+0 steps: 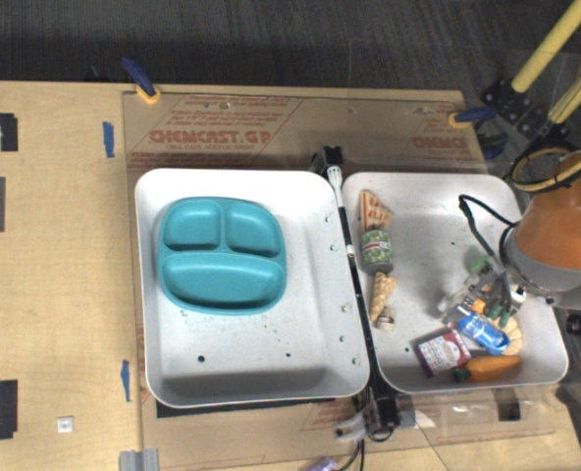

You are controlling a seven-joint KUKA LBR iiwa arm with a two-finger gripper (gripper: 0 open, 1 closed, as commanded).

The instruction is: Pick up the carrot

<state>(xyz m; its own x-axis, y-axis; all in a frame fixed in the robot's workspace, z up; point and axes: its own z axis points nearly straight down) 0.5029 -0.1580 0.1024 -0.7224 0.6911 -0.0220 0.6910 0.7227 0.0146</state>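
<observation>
One orange carrot (491, 367), tapered, lying flat in right bin (418, 292), fingers' state unclear

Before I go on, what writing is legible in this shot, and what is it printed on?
"CHEMCAST GP", red print on the brown sheet behind the bins; the smaller red lines around it are too blurred to read.
Green can label: too small to read.
Purple packet and blue packet by the carrot: print unreadable.
</observation>
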